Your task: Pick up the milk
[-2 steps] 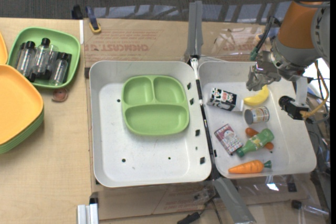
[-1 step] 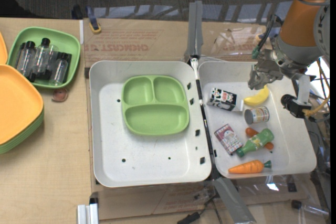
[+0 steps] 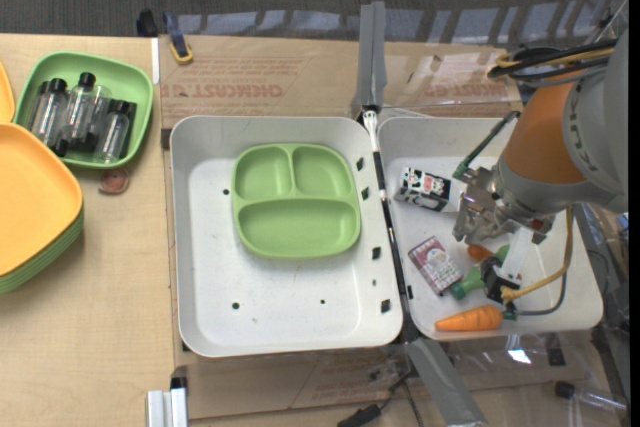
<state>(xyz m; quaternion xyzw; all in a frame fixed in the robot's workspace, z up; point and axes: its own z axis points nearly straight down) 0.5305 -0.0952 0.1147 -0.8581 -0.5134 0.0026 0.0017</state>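
Nearest, a carrot (image 3: 469, 319) is lying. Farther off, the milk (image 3: 424, 188) is lying just left of the claw (image 3: 478, 227), its long axis running left-right. Whether that claw is gripping anything cannot be told.

Bright, even overhead light; moderately sharp, slightly soft overall.

The left white bin (image 3: 200, 245) is the brightest area, near washed out, with no hard glare. The green divided plate (image 3: 296, 199) in it casts only a faint, thin shadow at its lower rim. Right of the bin, the arm (image 3: 555, 150) shades the right bin (image 3: 560, 310). The carpet above the bins is dim and grainy.
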